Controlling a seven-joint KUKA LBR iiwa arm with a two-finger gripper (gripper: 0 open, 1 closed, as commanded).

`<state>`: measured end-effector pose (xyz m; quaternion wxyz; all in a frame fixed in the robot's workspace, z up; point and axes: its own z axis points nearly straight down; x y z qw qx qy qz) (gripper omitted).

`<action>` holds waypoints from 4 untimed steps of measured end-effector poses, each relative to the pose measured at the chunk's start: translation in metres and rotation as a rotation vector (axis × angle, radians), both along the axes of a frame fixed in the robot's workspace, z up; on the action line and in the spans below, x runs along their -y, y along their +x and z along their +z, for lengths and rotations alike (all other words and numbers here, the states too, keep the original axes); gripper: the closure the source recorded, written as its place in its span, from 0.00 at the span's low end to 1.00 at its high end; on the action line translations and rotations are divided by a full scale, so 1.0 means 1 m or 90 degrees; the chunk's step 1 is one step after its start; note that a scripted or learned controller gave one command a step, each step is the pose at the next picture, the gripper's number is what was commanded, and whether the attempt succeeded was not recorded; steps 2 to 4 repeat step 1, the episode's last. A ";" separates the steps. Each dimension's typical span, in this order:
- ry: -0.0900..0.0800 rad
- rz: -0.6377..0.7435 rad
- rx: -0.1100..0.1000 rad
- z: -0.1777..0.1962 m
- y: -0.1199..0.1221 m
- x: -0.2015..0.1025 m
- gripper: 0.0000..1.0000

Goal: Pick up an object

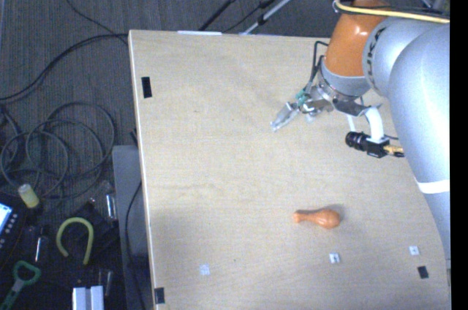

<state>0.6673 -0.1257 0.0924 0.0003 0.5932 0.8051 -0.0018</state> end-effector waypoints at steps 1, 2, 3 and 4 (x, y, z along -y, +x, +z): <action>0.000 -0.001 0.000 0.009 0.000 0.001 1.00; 0.000 -0.001 0.000 0.009 0.000 0.001 1.00; 0.000 -0.001 0.000 0.009 0.000 0.001 1.00; 0.000 -0.001 0.000 0.009 0.000 0.001 1.00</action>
